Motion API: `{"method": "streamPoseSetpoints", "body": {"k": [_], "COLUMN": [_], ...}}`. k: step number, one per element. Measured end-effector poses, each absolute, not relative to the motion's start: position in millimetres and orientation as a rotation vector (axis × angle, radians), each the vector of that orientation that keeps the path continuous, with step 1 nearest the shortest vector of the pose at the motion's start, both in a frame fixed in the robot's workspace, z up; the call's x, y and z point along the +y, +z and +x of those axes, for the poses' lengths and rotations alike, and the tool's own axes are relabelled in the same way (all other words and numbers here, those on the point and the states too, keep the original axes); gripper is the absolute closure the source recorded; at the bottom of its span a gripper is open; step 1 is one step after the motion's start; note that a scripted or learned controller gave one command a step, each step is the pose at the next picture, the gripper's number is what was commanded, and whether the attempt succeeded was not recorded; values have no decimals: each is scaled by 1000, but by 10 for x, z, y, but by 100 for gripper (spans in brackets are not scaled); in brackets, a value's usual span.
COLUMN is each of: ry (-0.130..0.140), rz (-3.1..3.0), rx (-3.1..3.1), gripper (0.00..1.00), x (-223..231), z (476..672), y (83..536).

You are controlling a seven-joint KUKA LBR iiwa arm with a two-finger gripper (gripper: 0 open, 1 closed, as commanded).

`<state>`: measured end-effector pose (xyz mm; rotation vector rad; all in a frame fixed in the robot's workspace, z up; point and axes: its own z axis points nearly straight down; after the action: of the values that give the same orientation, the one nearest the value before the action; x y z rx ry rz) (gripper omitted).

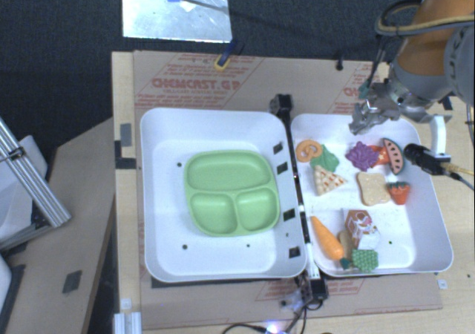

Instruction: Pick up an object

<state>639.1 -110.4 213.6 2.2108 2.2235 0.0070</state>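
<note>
Camera view: the grey metal fingers (365,119) hang over the far rim of the right-hand shallow white bin (429,245), at about one o'clock from the middle of the counter (126,177). Whether they are spread or pressed together cannot be told; nothing shows between them.

Nearest them, toward six o'clock, lies the purple toy grape bunch (363,154), apart from the tips. Just at its three o'clock sits a watermelon slice with a dark rind (392,155), and at its nine o'clock a brown pretzel (308,150) touching a green leafy piece (327,158). Below those rests a triangular pizza slice (327,179). At five o'clock from the grapes lie a pale slice of bread (372,189) and, beside it, a small red strawberry (400,192). Nearer the front rim are an orange carrot (326,237), a small carton with a red and white face (361,227) and a green textured block (364,259).

The left-hand white bin (163,139), at nine o'clock, holds a light green plastic plate with three compartments (230,191). Above the fingers the grey arm with its orange band (438,17) reaches in from three o'clock.
</note>
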Motion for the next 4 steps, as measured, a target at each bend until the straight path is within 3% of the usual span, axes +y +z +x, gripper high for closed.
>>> {"method": "streamPoseSetpoints", "body": {"k": [1, 4], "ry": [3, 1], "rz": [2214, 2213], "rx": [2226, 2232], "gripper": [100, 100], "x": [-1104, 433], "z": [6400, 5750], "y": [2251, 2366]}}
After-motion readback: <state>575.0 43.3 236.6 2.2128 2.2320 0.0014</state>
